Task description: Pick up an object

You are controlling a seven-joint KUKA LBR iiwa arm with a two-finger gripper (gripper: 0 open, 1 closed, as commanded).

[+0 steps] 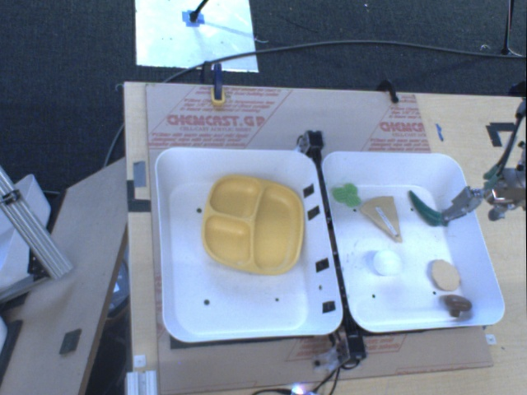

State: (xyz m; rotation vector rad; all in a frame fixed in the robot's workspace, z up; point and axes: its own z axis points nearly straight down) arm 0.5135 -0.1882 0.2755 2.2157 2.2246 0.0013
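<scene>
The gripper (451, 213) reaches in from the right over the right bin (472, 245); whether it grips anything I cannot tell. A dark green curved piece (423, 207) lies at its tip, touching or just under it. Left of that lie a tan wedge (383, 216) and a green blob (346, 193). Below the gripper sit a white ball (386, 262), a tan disc (445, 276) and a brown lump (457, 305). Well left, the left bin (181, 303) holds a yellow tray (253, 223).

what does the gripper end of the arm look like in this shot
The gripper is pale grey metal, small and slim, ending in a narrow finger. Behind it sits a blockier grey wrist piece, with a thin dark cable running up past it.
</scene>
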